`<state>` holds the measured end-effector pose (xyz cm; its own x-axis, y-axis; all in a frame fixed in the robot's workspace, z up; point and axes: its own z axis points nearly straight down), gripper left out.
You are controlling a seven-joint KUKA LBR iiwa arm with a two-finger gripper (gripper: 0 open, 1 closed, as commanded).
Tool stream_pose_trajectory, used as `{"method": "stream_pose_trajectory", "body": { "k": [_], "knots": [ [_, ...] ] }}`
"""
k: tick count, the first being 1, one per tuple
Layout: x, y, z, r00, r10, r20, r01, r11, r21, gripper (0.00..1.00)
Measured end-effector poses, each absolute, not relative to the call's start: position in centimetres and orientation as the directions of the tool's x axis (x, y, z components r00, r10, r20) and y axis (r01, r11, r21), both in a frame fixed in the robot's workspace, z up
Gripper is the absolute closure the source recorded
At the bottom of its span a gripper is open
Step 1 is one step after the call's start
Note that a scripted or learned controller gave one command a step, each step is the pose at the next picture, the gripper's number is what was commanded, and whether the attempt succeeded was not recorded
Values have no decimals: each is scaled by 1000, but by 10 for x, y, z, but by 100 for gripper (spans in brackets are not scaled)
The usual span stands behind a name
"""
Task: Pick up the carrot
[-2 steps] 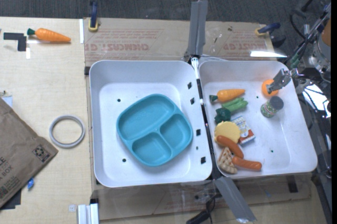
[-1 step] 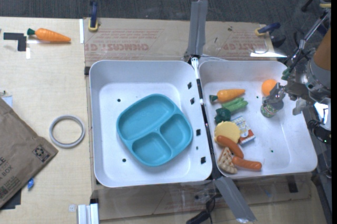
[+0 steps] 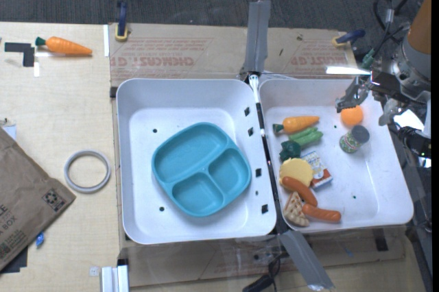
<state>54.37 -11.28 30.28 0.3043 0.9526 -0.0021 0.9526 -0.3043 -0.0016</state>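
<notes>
The carrot [image 3: 302, 124] lies in the right bin [image 3: 384, 215], near the top left corner of it. It lies on its side, almost flat across the picture. Its green top points left, toward the wall between the two bins, and its orange tip points right and a little up.

The gripper [image 3: 363, 97] is at the top right of the same bin, just above a small orange ball [image 3: 352, 116]. I cannot tell how wide it is, and I see nothing held in it.

So the carrot is to the left of the gripper and a bit lower — the arm would have to move left, away from the ball. A green vegetable [image 3: 302, 140] lies just under the carrot, very close, so a grab across the carrot's thin middle looks tight on that side.

Another carrot [image 3: 64, 46] sits far off on the bench — outside both bins.
</notes>
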Motion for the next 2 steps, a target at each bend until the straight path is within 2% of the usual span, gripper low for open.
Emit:
{"method": "stream_pose_trajectory", "body": {
  "k": [1,2],
  "knots": [
    [593,-160,272,264,965,-3,965,-264,-2,0],
    [624,-117,191,310,951,-2,951,-310,-3,0]
  ]
}}
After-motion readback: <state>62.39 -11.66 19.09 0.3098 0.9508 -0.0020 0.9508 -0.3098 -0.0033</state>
